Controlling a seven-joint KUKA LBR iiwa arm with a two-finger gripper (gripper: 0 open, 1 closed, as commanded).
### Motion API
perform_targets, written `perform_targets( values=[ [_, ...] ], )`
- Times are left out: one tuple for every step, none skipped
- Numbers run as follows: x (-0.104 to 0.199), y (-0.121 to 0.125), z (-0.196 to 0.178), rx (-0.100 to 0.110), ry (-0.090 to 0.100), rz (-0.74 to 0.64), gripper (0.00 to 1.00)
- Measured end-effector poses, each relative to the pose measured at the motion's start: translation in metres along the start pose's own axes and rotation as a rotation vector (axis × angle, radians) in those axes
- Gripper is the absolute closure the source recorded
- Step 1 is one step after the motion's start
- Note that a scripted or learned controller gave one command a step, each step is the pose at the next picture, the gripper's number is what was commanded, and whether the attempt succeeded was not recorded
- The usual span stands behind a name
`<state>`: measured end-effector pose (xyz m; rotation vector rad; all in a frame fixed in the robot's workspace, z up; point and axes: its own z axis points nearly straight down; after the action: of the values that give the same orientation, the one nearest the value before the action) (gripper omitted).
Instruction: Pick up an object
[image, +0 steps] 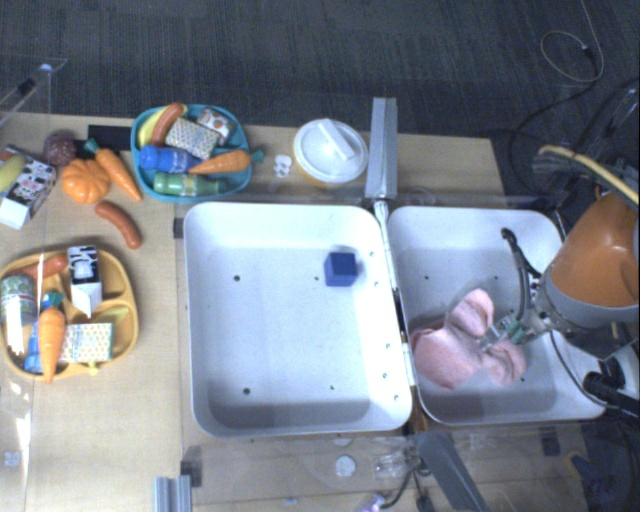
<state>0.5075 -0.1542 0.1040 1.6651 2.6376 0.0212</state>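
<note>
From the camera above the bench we see two shallow white bins side by side: the left bin (250, 390) holds a small blue cube (341, 267) lying toward its upper right, well apart from everything else, and the right bin (440, 240) holds a crumpled pink cloth (455, 350) resting on its floor near the lower wall. We find the arm (600, 265), with its orange band, reaching in from the right, and its gripper (505, 335) sits low over the right-hand edge of the pink cloth, touching or just above it. We cannot tell how wide the jaws stand, nor whether any of the cloth is caught between them, since the tip is small and blurred against the fabric. Left of the bins we note a yellow tray (120, 300) and a blue bowl (240, 180), both filled with toy food, with an orange toy pumpkin (83, 181) between them, and a round white lid (331, 148) near the top edge of the left bin.
</note>
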Motion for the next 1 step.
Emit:
perform_targets(
  values=[
    [0.0358, 0.05, -0.1025, 0.019, 0.009, 0.027, 1.0]
  ],
)
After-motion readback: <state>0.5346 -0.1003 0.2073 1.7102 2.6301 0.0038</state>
